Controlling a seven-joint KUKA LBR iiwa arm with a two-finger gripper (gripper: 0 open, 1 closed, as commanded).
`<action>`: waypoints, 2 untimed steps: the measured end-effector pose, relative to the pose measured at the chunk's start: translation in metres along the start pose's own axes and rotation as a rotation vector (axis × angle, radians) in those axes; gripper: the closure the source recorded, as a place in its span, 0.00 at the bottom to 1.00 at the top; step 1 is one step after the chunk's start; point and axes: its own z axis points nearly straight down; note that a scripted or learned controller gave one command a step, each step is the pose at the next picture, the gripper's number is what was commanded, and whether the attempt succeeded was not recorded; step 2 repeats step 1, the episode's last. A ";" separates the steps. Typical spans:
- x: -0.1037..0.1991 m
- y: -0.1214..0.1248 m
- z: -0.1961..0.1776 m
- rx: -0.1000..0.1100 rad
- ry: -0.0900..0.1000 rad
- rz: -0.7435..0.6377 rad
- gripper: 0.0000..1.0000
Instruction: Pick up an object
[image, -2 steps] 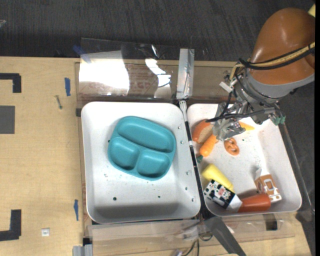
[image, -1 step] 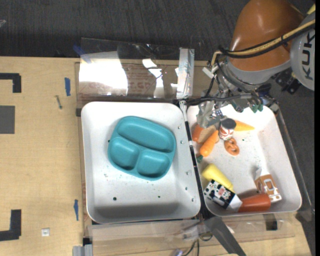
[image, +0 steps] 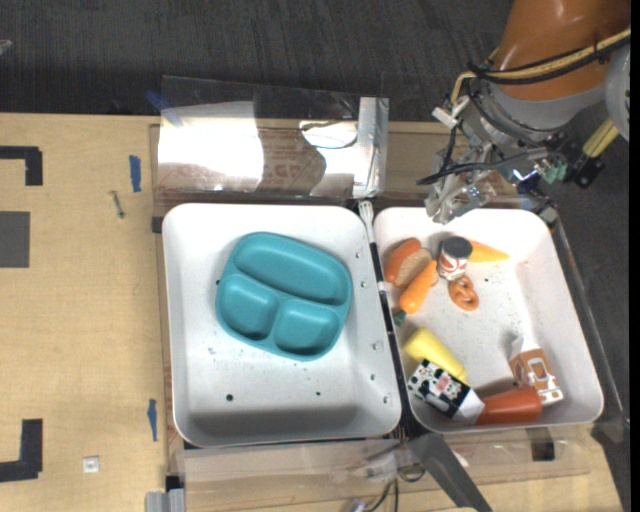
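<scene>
Objects (image: 452, 258) cluster tightly at the right bin's (image: 571, 300) far edge, so the tool (image: 455, 198), its grip state unreadable, could nudge several and miss.

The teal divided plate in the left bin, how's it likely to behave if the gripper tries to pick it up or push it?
The teal divided plate looks like rigid moulded plastic, so it should stay stiff and probably feel light for its size. It lies flat and broad in the left bin, so a push would likely slide it rather than tip or roll it. Its smooth, rounded rim may be slippery for the gripper.
</scene>
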 end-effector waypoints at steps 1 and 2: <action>-0.008 0.015 0.014 -0.004 0.005 -0.077 1.00; -0.008 0.015 0.014 -0.004 0.005 -0.077 1.00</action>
